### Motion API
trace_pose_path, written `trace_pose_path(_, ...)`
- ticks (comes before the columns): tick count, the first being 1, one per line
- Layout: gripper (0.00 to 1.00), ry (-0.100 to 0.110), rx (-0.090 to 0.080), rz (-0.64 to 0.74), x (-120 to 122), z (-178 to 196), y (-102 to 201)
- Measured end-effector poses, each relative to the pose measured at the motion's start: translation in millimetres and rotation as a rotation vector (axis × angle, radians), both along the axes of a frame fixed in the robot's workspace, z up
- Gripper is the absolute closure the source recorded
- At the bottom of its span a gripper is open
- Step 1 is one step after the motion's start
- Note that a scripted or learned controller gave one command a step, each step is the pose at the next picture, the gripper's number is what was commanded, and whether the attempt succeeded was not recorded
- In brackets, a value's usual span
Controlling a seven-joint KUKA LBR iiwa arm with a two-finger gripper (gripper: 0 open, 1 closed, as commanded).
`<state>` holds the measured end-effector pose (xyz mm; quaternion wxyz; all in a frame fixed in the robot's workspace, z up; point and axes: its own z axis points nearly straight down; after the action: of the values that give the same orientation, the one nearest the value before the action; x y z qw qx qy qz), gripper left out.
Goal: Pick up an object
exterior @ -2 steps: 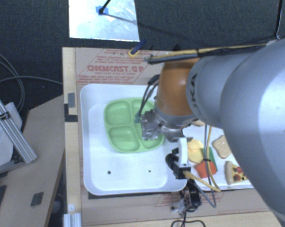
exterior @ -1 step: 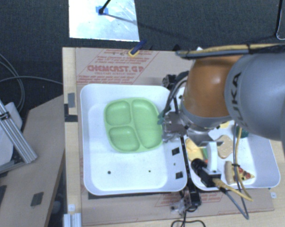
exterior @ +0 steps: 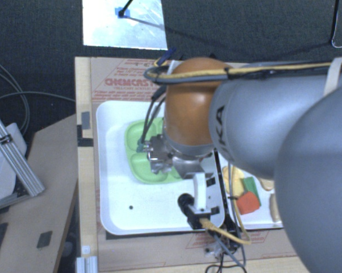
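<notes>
In the left bin [exterior: 111, 209], we see the arm's wrist [exterior: 185, 152] lowered over a light green object [exterior: 138, 152], which lies near the bin's centre and is partly hidden beneath it. We cannot tell how the gripper stands. The right bin [exterior: 262, 223] holds a red and green item [exterior: 249, 198]. We judge the main risk a missed grasp: a descent set off-centre could nudge the green object aside.
</notes>
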<state>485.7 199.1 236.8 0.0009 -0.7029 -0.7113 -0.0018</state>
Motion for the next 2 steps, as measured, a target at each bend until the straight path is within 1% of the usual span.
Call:
trace_pose_path(1,1.0,-0.004,-0.004,-0.016,50.8,15.6,-57.0)
trace_pose_path(2,1.0,-0.002,-0.003,-0.007,49.0,25.2,-53.5)
